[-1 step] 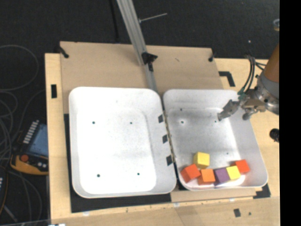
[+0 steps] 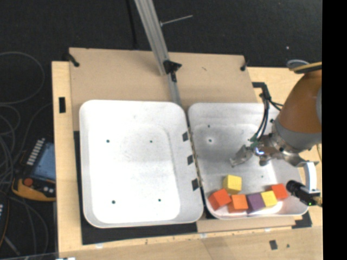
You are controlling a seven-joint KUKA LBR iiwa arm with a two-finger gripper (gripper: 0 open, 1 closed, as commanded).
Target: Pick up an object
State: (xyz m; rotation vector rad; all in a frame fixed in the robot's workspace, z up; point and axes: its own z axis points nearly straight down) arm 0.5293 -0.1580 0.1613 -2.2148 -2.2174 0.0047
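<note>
Over the right bin [image 2: 217,118], the hand [image 2: 245,155] hangs with fingers spread, holding nothing; the yellow cube [image 2: 233,183] sits just below, so descend straight, centred, before closing.

A light wooden bench [image 2: 62,145] is sitting on a dark carpet floor [image 2: 54,15], with black cables [image 2: 16,91] lying at the left side.

Both bins [image 2: 135,161] white, speckled grey. Blocks: two yellow [image 2: 233,183], three orange-red [image 2: 219,198], one purple [image 2: 255,202]. Arm [image 2: 303,112] orange-banded over grey. Bench [image 2: 157,72] tan; floor [image 2: 32,26] black.
</note>
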